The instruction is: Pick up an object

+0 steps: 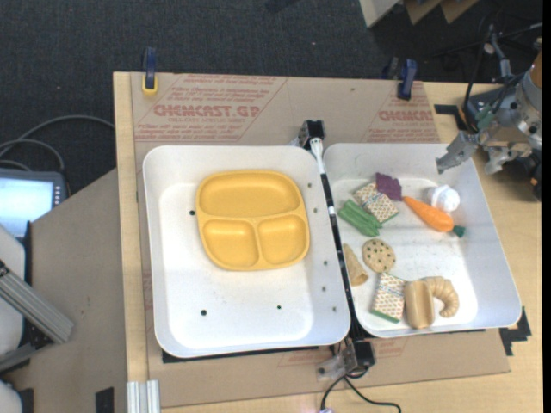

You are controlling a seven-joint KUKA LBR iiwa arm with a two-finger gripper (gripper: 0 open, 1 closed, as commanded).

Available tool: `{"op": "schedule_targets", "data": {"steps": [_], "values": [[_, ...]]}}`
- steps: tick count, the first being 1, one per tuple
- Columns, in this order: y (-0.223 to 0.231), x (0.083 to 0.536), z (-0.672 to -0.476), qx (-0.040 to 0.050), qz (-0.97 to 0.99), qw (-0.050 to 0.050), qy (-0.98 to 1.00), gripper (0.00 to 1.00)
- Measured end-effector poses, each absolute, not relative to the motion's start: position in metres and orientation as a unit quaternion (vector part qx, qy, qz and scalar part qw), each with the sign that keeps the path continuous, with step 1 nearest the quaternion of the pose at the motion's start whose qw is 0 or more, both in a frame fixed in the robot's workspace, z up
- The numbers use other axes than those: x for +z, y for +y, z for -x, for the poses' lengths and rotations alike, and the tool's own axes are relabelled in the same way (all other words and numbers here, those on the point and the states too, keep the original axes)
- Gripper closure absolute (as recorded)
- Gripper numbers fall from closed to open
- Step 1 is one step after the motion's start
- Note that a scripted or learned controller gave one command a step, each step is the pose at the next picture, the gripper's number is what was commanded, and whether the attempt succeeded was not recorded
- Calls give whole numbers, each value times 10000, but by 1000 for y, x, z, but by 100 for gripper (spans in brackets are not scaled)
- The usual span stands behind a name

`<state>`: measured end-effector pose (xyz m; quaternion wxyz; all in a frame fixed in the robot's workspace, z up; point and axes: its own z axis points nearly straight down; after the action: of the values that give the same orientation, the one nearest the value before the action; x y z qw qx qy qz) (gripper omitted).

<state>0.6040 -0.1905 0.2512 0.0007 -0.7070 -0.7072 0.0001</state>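
Observation:
The right white bin [495, 265] holds several toy foods: an orange carrot [428, 213], a white round piece [445, 198], a purple piece [387, 184], a patterned cracker [374, 201], a green pod [357, 218], a round cookie [378, 254], a tan wedge [353, 266], a second cracker [388, 298] and a tan croissant [431, 300]. My gripper [456, 151] hangs over the bin's far right corner, above and right of the white piece, with nothing seen in it.
The left white bin [172, 308] holds a yellow divided plate [252, 218]. A black divider bar [327, 222] runs between the bins. Blue clamps [406, 78] pin the cardboard base at the far edge. Cables and the arm's body crowd the right edge.

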Motion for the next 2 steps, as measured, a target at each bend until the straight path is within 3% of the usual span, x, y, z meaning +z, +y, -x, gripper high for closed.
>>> {"op": "schedule_targets", "data": {"steps": [1, 2], "values": [[-225, 160, -607, 24, 7079, 43, -7063, 0], [-212, 80, -595, 1, 7064, 51, -7078, 0]]}}
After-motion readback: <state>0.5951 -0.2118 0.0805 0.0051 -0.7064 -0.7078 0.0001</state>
